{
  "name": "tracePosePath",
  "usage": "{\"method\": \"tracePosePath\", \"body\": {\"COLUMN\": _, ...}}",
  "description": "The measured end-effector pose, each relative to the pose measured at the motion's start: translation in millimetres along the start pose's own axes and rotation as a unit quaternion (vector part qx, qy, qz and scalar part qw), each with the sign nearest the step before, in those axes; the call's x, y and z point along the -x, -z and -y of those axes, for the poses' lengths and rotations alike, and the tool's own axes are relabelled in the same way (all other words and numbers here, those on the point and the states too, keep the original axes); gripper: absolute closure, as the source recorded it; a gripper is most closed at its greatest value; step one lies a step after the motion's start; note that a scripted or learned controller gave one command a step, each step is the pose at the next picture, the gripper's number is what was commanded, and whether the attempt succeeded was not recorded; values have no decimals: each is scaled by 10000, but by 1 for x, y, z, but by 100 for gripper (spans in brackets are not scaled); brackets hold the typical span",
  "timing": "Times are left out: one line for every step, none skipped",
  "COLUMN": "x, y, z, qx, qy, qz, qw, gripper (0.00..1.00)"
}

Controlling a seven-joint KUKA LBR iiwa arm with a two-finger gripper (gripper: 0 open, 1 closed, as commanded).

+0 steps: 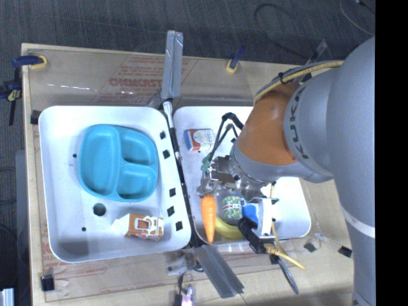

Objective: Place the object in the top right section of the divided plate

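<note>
Carrot (208, 217), we see, lies by the right bin's (299, 217) near edge, just beside the tool (220, 174); we cannot tell its opening.

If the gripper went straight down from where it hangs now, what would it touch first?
Most likely the green-topped round item right below the gripper, lying between the carrot and the banana in the right bin. Depth is hard to judge from this angle, so the carrot could be grazed first.

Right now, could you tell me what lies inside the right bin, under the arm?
Right bin: a carrot, banana, green can, small carton. The arm covers the rest.
</note>
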State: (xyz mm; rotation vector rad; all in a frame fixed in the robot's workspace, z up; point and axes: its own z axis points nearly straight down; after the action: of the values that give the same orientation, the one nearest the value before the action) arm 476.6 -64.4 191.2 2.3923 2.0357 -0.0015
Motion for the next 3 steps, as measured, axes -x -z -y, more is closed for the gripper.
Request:
{"method": "tracePosePath", "body": {"x": -69, "y": 47, "z": -91, "qx": -15, "qy": 422, "qz": -3, "qw": 9991, "gripper": 100}}
{"method": "tracePosePath", "body": {"x": -69, "y": 47, "z": -91, "qx": -22, "qy": 423, "qz": -3, "qw": 9991, "gripper": 0}}
{"method": "tracePosePath", "body": {"x": -71, "y": 56, "z": -91, "qx": -40, "qy": 465, "qz": 1, "qw": 9989, "gripper": 100}}
